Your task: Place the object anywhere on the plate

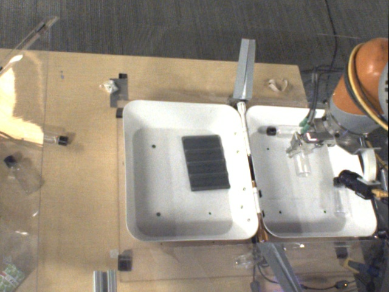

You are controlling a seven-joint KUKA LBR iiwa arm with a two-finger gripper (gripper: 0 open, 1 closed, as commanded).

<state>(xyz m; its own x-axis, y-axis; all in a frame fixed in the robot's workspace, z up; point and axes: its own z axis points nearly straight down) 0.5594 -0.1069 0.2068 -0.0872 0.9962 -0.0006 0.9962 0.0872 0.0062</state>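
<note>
- Clear vial [302, 165] looks like the object here. It's see-through, sits in the right bin [273, 221] and is really hard to make out against the white floor.
- The pincer [301, 142] is right above the vial's upper end, probably because that's the pick spot. I honestly can't tell if it's open, closed or gripping anything, since glare and clear plastic blur together there.
- The plate [206, 162] is the dark ribbed slab lying flat near the middle of the left bin [146, 215], well apart from the vial. It's central, so a drop anywhere on it should be forgiving.
- The arm [358, 102] reaches in over the right bin's far edge, so getting to the plate means crossing the divider between the bins.
- There's another small vial with a black cap [270, 130] near the right bin's back wall, just beside the pincer. My guess is it could get bumped.
- The worktop [73, 212] to the left has a few stray bits on it that aren't part of this.
- My read is that the job hasn't got past the grab stage, with nothing on the plate yet.
</note>
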